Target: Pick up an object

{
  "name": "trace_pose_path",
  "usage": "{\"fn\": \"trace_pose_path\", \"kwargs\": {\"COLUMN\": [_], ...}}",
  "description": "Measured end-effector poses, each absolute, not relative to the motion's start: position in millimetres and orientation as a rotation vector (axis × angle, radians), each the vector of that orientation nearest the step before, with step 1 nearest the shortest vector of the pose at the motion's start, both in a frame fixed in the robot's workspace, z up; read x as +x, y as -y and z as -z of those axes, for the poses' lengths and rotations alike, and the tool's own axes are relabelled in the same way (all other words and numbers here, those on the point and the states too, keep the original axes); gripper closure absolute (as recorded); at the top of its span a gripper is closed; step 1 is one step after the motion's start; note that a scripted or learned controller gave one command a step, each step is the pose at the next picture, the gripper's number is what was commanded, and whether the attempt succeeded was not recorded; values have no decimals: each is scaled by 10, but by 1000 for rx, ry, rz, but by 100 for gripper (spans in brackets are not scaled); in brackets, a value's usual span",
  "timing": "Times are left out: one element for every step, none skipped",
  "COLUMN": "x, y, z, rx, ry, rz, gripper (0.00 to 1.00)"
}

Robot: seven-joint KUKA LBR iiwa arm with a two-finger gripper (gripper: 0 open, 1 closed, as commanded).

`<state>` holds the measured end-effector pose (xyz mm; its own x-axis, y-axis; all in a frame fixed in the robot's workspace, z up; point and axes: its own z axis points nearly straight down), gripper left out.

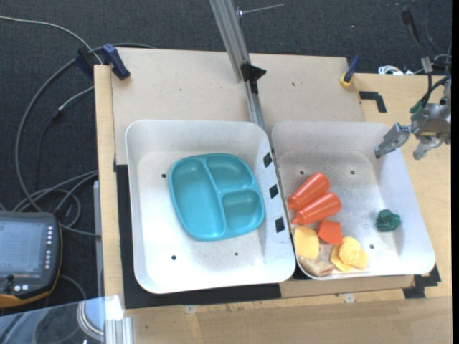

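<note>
Two shallow white bins lie side by side on a pale, board-like bench [179, 84] in the middle of the frame. Both bins have rounded corners and a smooth, plastic-like look. The left bin [147, 192] carries a teal divided plate [215, 196], glossy, with one long compartment and two smaller ones. The right bin [401, 206] has a slightly speckled floor and holds the small objects. A metal rail [233, 27] runs from the top of the frame down to the gap between the bins.

Near the left wall of the right bin lie two orange cones [314, 198], smooth and tapered, touching each other. Just below them is a small orange-red block [330, 231], and beside it a pale yellow piece [307, 244] and a bumpy yellow piece [350, 253]; these crowd the lower left corner of this bin. A small dark green object [388, 221], rough in shape, sits apart near the right side.

At the right edge of the frame, the gripper [404, 144] hangs over the upper right corner of the right bin. Its two grey metal fingers stand spread, with nothing between them.

No writing can be read.
</note>
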<state>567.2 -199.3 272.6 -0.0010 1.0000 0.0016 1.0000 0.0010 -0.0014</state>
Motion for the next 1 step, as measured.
{"fn": "trace_pose_path", "kwargs": {"x": [5672], "y": [1993], "z": [-2726], "rx": [-2219], "ry": [2221], "rz": [0], "gripper": [0]}}
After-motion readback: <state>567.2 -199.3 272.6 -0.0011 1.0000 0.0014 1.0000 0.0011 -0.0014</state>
